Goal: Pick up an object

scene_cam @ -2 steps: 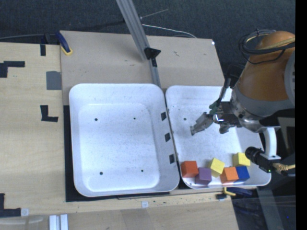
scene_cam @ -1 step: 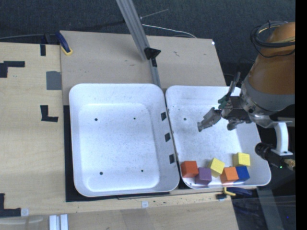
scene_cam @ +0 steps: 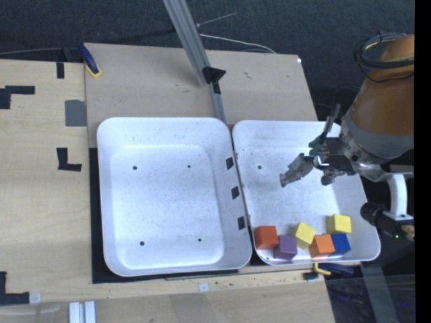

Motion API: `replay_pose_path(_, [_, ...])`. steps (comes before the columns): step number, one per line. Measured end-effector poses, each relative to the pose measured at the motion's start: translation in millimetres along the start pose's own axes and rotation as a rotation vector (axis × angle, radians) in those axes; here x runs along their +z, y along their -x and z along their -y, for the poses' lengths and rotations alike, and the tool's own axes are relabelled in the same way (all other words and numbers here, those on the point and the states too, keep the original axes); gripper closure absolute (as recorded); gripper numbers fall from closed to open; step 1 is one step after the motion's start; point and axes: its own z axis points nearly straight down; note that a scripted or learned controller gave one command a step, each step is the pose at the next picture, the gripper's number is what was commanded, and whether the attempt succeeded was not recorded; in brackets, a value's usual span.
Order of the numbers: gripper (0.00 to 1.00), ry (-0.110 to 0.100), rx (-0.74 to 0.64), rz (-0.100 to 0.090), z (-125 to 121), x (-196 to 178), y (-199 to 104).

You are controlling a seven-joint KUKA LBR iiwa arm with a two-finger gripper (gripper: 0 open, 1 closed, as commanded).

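The grey arm (scene_cam: 377,123) with its orange band is reaching in from three o'clock, and its tool (scene_cam: 294,173) is hovering over the middle of the right bin (scene_cam: 269,140), pointing toward nine o'clock. Whether the tool is spread or pressed together cannot be told from this view; nothing is showing between its tips. The blocks are lying along the six o'clock edge of the right bin, well apart from the tool: an orange-red block (scene_cam: 266,237) is sitting just beside a purple block (scene_cam: 287,246), a yellow block (scene_cam: 305,233) is resting at two o'clock from the purple one, another orange block (scene_cam: 322,245) is touching a blue block (scene_cam: 340,243), and a second yellow block (scene_cam: 341,223) is lying just at twelve o'clock of the blue one. The left bin (scene_cam: 111,140) is sitting beside the right one on the bench (scene_cam: 148,79).
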Motion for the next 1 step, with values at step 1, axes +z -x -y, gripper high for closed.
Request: replay_pose_path(1, [0.00,-0.001,-0.008,-0.002,0.0,10.9,-70.5])
